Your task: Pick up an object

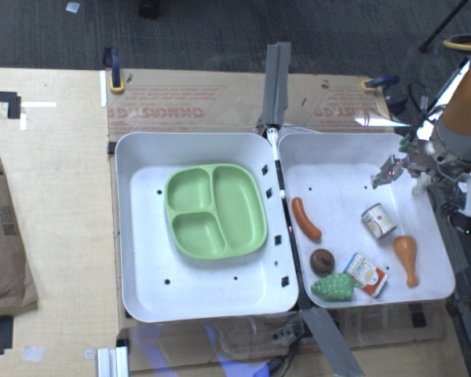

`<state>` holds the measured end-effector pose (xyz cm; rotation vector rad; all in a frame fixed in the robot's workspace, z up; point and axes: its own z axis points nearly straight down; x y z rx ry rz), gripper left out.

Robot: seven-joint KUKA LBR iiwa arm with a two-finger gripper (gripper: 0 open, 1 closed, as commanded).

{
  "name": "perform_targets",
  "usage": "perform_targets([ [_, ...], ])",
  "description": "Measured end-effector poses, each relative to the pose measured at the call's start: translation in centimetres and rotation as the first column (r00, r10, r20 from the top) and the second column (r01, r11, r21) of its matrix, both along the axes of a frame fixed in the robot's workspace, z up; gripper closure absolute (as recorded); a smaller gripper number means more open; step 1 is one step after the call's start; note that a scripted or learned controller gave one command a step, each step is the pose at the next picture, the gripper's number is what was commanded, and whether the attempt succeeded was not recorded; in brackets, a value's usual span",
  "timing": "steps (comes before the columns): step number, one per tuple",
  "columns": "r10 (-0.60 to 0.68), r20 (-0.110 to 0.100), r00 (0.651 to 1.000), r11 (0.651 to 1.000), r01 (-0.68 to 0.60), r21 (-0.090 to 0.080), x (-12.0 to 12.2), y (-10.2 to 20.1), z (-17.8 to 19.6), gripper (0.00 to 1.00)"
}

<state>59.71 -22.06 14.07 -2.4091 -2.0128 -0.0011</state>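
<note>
The right bin (330,151) lies bare across its upper half. Its lower half is crowded by sausage (305,218), can (378,221), drumstick (407,258), carton (366,274), ball (323,261) and green lump (333,287). A plate (217,210) covers the left bin's (133,234) middle.

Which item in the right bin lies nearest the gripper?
The small can, lying just below the gripper; the sausage and drumstick lie farther off.

In the right white bin (337,155) lie an orange-red sausage (306,218), small tin can (378,221), drumstick (407,258), brown ball (323,261), green bumpy vegetable (333,287) and small carton (366,274).
</note>
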Motion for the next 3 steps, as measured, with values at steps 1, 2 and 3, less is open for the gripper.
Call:
perform_targets([
  [1, 0.093, -0.001, 0.996, 0.996, -0.093, -0.002, -3.1, 4.3, -5.0, 0.0],
  [2, 0.089, -0.001, 0.996, 0.996, -0.089, -0.002, -3.0, 4.1, -4.0, 1.0],
  [3, 0.08, 0.0, 0.997, 0.997, -0.08, -0.004, 1.9, 8.4, 6.5, 1.0],
])
